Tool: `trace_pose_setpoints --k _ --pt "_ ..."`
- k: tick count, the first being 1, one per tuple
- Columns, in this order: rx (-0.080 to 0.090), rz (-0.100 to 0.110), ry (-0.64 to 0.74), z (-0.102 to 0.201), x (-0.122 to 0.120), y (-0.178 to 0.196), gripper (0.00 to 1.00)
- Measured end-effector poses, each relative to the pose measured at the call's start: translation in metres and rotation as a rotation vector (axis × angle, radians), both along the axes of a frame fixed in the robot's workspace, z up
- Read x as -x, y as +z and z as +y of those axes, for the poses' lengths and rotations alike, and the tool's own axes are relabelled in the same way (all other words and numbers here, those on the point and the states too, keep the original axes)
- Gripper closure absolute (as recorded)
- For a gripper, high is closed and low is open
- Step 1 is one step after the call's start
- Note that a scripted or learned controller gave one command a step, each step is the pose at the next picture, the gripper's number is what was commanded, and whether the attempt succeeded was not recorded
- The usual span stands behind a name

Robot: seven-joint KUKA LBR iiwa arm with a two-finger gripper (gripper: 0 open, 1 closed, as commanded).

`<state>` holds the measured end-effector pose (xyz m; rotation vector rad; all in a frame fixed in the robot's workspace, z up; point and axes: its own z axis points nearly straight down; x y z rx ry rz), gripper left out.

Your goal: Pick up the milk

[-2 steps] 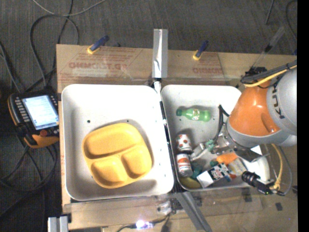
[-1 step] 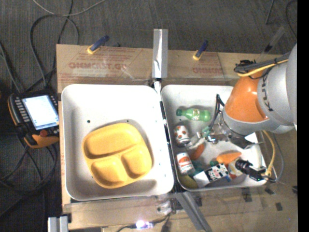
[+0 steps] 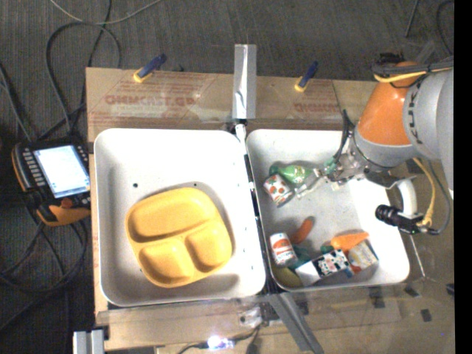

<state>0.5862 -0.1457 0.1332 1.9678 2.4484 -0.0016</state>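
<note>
— Where's your milk?
— The small blue-and-white milk carton [image 3: 333, 262] lies at the right white bin's [image 3: 383, 277] near edge — well apart from your gripper [image 3: 318, 177].
— Gripper spread?
— You can't tell.

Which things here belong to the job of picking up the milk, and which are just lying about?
Belong to the job:
milk carton
hand

Just lying about:
yellow tray
carrot
green bottle
small can
tablet
</note>
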Motion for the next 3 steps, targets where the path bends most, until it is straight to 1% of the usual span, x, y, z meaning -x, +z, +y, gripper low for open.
trace_pose_setpoints --k 1,2,3 --pt "0.009 -0.004 0.059 0.027 -0.006 -0.038 0.0" --pt "-0.001 0.003 0.156 0.03 0.082 0.001 0.0" --pt "0.0 0.002 0.012 0.002 0.013 0.005 0.0"
